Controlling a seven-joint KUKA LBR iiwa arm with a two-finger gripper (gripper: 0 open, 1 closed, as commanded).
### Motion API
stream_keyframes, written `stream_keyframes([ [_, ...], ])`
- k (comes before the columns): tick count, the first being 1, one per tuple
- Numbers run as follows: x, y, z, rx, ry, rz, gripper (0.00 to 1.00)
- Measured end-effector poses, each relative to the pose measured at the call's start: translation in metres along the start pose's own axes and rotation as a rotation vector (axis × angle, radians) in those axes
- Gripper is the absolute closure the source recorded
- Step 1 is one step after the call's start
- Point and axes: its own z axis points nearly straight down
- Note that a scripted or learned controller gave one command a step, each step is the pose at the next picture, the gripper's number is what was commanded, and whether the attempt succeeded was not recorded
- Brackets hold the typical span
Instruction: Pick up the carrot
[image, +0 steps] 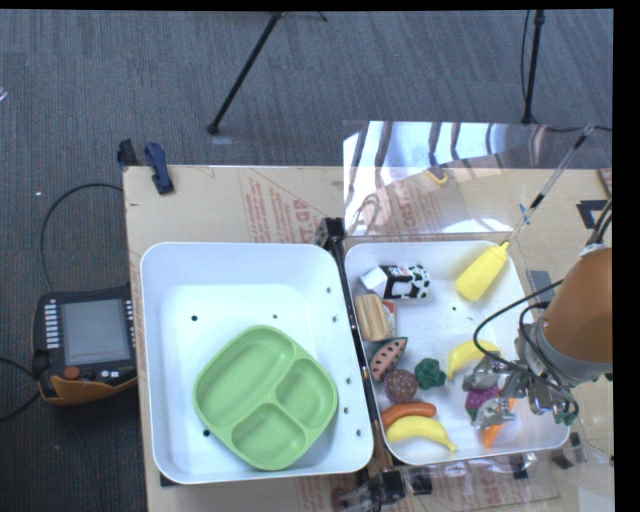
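The carrot (490, 433) is a small orange piece lying near the front right corner of the right bin (436, 238). My gripper (510, 398) hangs low over that corner, just above and behind the carrot, and partly covers it. A purple toy (479, 401) lies right beside the gripper on its left. From this angle I cannot make out whether the carrot is touched or held.
The right bin also holds a yellow bottle (482, 272), a cow-patterned carton (403, 282), a bread slice (372, 317), a watermelon slice (388, 357), broccoli (430, 374), two bananas (420, 431) and a red sausage (408, 411). A green divided plate (266, 396) lies in the left bin (160, 300).
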Motion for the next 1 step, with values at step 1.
stream_keyframes([
  [1,-0.0022,-0.0057,0.0094,-0.002,0.000,-0.097,1.00],
])
